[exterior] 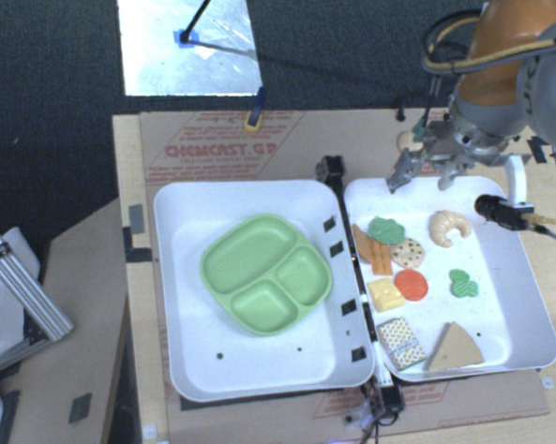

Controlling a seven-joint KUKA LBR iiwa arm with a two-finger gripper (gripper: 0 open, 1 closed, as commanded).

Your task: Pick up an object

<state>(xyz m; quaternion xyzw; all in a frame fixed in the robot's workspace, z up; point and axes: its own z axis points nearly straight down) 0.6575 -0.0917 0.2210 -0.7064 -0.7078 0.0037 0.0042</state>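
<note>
A glossy pale-green plastic plate with three compartments [266,273] lies in the left white bin [188,358]. The right white bin [520,333] holds small toy foods: a tan croissant [449,225], a green leafy piece [386,228], orange carrot sticks [371,249], a speckled round cookie [408,252], a red disc [411,284], a yellow cheese block [387,294], a small green ridged piece [463,284], a patterned square cracker [401,341] and a tan bread wedge [453,347]. The grey metal gripper [421,178] hangs above the right bin's far edge, its two fingers spread apart, nothing between them. Its wrist is partly cut off at the frame's edge.
</note>
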